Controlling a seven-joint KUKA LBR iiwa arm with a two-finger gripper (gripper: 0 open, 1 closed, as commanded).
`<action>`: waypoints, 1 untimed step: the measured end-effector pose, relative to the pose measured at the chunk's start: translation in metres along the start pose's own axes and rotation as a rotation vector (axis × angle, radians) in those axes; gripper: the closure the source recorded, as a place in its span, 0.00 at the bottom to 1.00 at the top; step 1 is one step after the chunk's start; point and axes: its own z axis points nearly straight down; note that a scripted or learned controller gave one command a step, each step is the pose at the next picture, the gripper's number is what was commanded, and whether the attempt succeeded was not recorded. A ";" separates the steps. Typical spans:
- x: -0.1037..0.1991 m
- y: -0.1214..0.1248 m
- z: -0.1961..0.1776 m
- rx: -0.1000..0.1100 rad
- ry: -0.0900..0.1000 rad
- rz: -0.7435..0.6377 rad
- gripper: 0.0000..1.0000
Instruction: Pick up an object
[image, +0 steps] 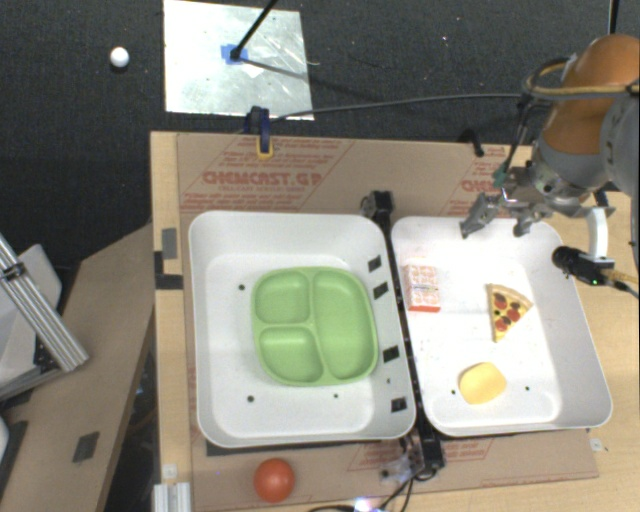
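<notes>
the gripper (497, 214) hangs over the far edge of the right bin (580, 330), its two fingers (476, 217) spread apart with nothing between them. it sits at the end of the grey arm with the orange band (600, 70), which comes in from the upper right.

below and in front of the gripper, on the floor of the right bin, lie three things, all apart from each other and from the gripper. nearest is a small white and red packet (421, 287), close to the bin's left wall. to its right lies a toy pizza slice (506, 310), its point turned toward the near side. nearer the front rim rests a yellow rounded piece (482, 383).

the left bin (215, 330) touches the right bin along their shared edge, where black clips (381, 290) show. in it lies a green divided tray (313, 325) with three compartments, set flat near the middle.

both bins stand on a brown cardboard sheet (300, 170) on the table. in front of the left bin, on the cardboard's near edge, sits an orange-red ball (273, 479). at the cardboard's far edge a blue and yellow clamp (260, 130) stands. a small white ball (120, 57) lies on the dark surface at upper left.
</notes>
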 end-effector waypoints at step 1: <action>0.000 0.003 -0.008 -0.013 -0.002 -0.002 0.00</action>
